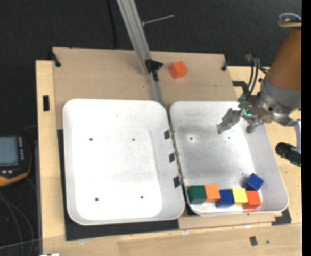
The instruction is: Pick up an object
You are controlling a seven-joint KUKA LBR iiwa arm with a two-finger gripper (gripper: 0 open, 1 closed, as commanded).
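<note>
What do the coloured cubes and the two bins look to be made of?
Coloured cubes: probably painted wood or plastic, with flat even colour, crisp edges and no grain visible. Right bin and left bin: likely moulded plastic, matte white and faintly speckled, with rounded corners.

I can't read any text, label, brand, number or sign from here. The small device with a screen (pixel 2 152) at the left edge of the bench shows a pale bluish display, but whatever stands on it is too blurred for me to make out. The coloured blocks (pixel 226 194) in the right bin (pixel 198 143) carry no markings I can read.
</note>
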